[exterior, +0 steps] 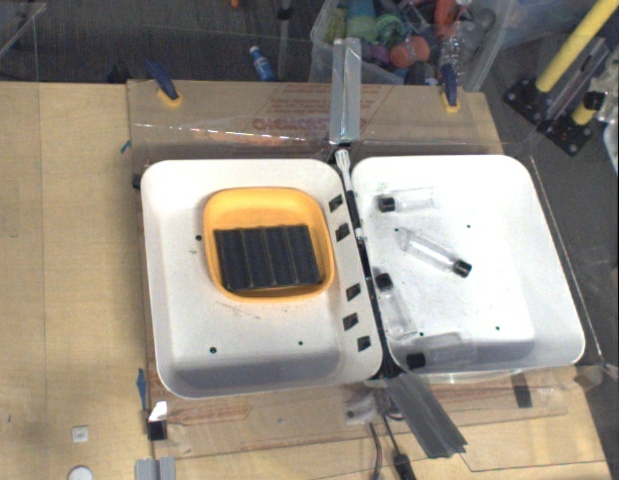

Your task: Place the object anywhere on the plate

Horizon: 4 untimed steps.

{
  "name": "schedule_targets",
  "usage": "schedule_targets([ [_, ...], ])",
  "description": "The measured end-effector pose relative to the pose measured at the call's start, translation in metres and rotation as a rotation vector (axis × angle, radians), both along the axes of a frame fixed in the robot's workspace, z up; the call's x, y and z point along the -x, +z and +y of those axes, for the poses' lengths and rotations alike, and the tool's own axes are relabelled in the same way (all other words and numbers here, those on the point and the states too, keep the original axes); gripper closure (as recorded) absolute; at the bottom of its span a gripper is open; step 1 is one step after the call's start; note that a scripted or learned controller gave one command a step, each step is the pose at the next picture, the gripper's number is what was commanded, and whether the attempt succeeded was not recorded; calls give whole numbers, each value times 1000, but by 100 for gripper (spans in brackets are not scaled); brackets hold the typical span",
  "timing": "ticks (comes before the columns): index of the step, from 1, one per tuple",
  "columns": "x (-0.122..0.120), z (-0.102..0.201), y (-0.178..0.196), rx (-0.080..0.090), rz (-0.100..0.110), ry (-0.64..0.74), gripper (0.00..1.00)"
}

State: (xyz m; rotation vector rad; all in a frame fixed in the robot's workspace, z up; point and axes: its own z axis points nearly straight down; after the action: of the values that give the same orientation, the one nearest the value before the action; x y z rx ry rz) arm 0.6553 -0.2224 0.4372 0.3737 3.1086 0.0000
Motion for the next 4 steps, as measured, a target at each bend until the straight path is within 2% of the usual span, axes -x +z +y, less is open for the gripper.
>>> schedule_targets([
  [1, -5, 1, 0, 1, 0, 120, 100],
  [2, -4, 1, -12, 1, 5, 390, 100],
  [3, -13, 1, 0, 6, 0, 766, 100],
  [4, -13, 0, 0, 9, 0, 1206, 100],
])
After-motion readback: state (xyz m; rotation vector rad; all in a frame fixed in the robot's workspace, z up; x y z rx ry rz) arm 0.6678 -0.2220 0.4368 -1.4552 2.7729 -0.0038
